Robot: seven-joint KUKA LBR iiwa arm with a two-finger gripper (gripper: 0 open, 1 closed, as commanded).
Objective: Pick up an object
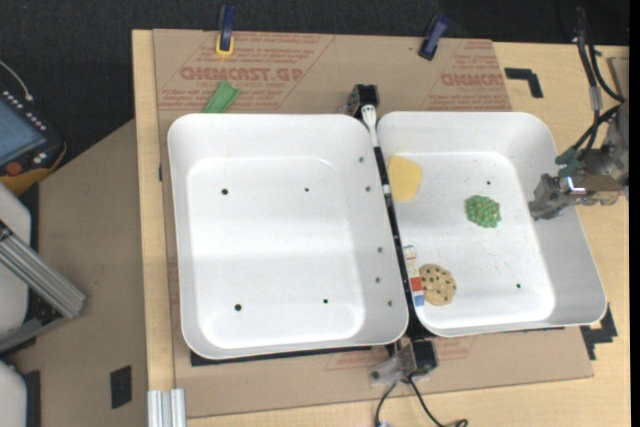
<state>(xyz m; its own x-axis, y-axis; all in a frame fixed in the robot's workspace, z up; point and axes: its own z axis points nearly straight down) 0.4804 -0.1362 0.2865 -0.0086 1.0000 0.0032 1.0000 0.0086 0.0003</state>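
The right bin (pixel 520 310) holds three small objects. A pale yellow rounded piece (pixel 405 178) lies by its left wall. A green bumpy lump (pixel 483 211) sits near the middle. A brown speckled cookie (pixel 438 284) lies at the front left, beside a small red and blue item (pixel 417 286). My gripper (pixel 550 197) hangs over the right rim of this bin, right of the green lump and apart from it. I see nothing held in it.
The left bin (pixel 190 215) stands beside the right one, with a black divider strip (pixel 385 205) between them. A green tag (pixel 220 98) and two blue clamps (pixel 226 28) sit on the cardboard board behind. Cables (pixel 590 85) hang at the far right.
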